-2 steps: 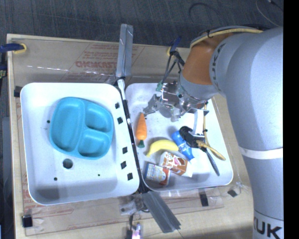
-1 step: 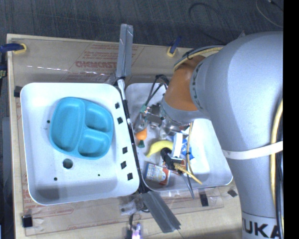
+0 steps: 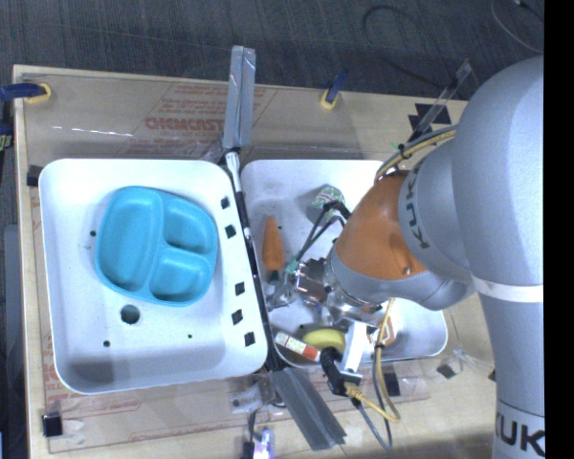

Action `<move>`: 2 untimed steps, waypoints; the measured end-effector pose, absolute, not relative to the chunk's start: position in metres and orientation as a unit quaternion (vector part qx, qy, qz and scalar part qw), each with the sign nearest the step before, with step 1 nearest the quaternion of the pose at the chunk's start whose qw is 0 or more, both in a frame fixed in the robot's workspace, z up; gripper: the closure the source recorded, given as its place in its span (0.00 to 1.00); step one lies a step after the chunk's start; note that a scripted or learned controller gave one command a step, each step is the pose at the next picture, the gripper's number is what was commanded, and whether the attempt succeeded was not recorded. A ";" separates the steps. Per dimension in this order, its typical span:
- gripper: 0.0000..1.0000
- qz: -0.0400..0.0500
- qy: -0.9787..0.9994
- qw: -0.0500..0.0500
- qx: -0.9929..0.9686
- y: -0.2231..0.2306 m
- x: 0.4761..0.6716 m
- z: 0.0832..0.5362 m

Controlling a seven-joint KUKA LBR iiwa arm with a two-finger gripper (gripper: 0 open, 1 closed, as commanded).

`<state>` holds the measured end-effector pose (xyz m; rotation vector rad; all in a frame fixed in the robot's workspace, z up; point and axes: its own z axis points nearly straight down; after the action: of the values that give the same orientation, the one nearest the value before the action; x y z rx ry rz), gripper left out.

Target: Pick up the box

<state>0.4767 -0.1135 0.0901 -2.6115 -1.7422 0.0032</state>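
Observation:
My arm reaches in from the right, and its orange band (image 3: 383,242) hangs over the middle of the right bin (image 3: 268,185). The gripper (image 3: 304,279) points down and to the left, low over the bin floor beside an orange carrot-like piece (image 3: 271,245). The wrist covers most of the bin's middle and hides whatever lies beneath it. I cannot pick out a box among the things around the gripper.
A blue divided tray (image 3: 158,245) lies in the left bin (image 3: 67,352). The right bin also holds a green-grey item (image 3: 327,198) at the back. A yellow banana-like piece (image 3: 323,337) and a white-red tube (image 3: 297,344) lie at the front. Loose cables (image 3: 373,404) trail off the front edge.

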 end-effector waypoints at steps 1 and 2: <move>1.00 0.002 -0.558 0.002 -0.830 -0.113 0.478 0.097; 1.00 0.001 -0.766 0.001 -0.643 -0.016 0.478 0.189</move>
<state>0.4776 -0.0161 0.1894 -2.0179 -2.4049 0.0037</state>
